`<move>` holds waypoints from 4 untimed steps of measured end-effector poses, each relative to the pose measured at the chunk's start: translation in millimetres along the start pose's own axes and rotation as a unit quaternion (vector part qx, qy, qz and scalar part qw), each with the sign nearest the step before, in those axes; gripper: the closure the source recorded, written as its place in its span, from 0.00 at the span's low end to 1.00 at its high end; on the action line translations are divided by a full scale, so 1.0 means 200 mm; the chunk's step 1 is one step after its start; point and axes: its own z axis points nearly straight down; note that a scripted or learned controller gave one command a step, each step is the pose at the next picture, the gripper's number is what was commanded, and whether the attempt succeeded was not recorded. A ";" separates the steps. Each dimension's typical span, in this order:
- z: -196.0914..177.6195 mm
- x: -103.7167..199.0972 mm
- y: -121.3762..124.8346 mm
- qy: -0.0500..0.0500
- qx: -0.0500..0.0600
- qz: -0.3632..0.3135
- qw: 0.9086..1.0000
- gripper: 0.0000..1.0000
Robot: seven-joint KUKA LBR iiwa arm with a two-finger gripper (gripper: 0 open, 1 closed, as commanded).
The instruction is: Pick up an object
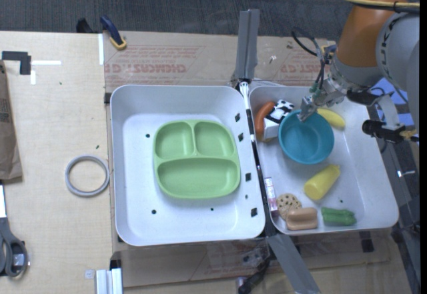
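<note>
Two shallow white bins side by side on the table (60, 79), left bin (127, 153) holding a green divided plate (197, 158) lying flat near its middle, three compartments facing up. Right bin (373, 186) crowded with small things: a blue bowl (307, 139) upright toward the far half, a yellow banana (331, 119) just beyond the bowl's far right rim, a black-and-white piece (284, 109) and an orange-red piece (262, 117) near the far left corner, a white block (270, 129) just beside the bowl's left side. Toward the near edge, a yellow cylinder (321, 181) tilted on its side, a green pepper-like toy (339, 217), a tan sausage-like toy (301, 219) and a speckled cookie (288, 202) close together. Reaching in from the right, grey arm with orange band (369, 26), gripper (308, 111) down at the far rim of the blue bowl, close to the banana. Jaws too small and dark against the bowl to judge; cannot tell whether wide, narrow or closed on anything. Nothing visibly lifted; every toy lying on the bin floor. Outside the bins, on the table to the left, a pale ring (87, 175), scissors (12, 254) at the near left corner, a blue clamp (113, 33) at the far side.
</note>
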 end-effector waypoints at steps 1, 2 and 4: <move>0.04 0.01 -0.01 0.001 0.006 0.114 0.994 1.00; 0.17 -0.06 -0.03 -0.005 0.003 0.355 0.935 1.00; -0.11 0.21 -0.22 0.008 -0.007 0.272 0.962 0.00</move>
